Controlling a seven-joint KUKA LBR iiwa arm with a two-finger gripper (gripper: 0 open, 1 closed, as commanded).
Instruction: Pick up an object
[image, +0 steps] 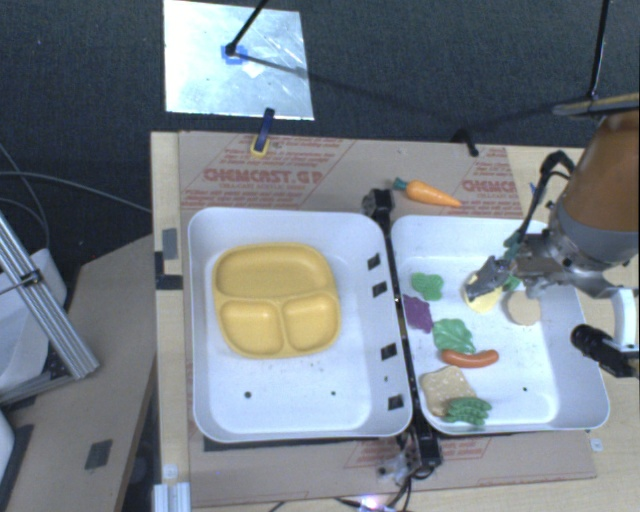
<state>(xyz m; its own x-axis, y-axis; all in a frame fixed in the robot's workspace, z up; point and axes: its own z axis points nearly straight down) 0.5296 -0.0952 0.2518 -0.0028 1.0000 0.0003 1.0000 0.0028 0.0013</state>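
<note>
Two white bins sit side by side on the surface. In the left bin lies a yellow divided tray. The right bin has a green leafy piece, a purple piece, a second green piece, a sausage, a slice of bread under a broccoli-like piece, and a pale round thing half hidden by the arm. The pincer is closed around a yellow object at the bin's middle. A carrot lies outside, behind the bins
</note>
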